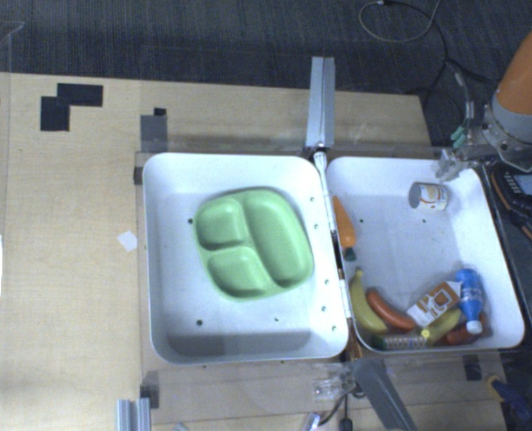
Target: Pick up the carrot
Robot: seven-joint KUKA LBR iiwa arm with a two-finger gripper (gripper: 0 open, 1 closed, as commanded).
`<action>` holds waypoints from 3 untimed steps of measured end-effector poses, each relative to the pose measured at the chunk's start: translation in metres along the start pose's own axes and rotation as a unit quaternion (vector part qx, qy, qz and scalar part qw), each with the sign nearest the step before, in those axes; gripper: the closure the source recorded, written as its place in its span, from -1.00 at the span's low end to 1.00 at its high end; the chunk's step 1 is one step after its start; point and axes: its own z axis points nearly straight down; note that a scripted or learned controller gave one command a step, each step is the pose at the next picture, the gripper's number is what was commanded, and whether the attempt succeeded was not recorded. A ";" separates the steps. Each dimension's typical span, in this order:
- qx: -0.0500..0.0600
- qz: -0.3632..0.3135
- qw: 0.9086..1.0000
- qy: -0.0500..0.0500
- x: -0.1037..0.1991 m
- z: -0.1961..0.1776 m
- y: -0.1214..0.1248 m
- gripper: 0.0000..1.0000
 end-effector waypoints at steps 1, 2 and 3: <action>0.004 -0.096 0.995 0.002 -0.001 -0.158 -0.008 1.00; 0.006 -0.003 1.000 0.002 -0.002 -0.079 0.002 1.00; 0.006 0.013 1.000 0.002 -0.001 -0.041 0.002 1.00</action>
